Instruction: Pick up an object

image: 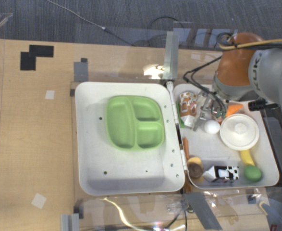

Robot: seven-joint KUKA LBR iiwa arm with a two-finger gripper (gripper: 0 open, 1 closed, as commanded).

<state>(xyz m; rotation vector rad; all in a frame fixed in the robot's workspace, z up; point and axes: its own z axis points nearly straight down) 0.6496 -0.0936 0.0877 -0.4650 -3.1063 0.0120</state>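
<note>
Objects for picking crowd the right-hand bin (270, 177) while its neighbour, the left bin (90, 143), carries a single green divided tray (133, 121) lying flat near its middle. Moving right across the shared rim, a printed snack packet (188, 105) lies at the right bin's upper left, with a small brown cylinder (195, 166) below it near the front wall and a black-and-white patterned carton (225, 173) just beside that. The gripper (205, 117) hangs low over the bin's upper half, reaching in from the right under the orange wrist band (234, 66). A small white ball (211, 127) sits just below and slightly right of the fingertips, apparently touching or nearly touching them, and the snack packet lies just to their left. At this slant the fingers blur into the clutter beneath, so whether they are spread or closed cannot be told, and nothing can be seen held between them. Further right rests a round white lid (239, 131), with an orange piece (234, 109) at its upper edge, a yellow banana-like piece (247, 157) below it, and a green ball (252, 173) near the front right corner.
</note>
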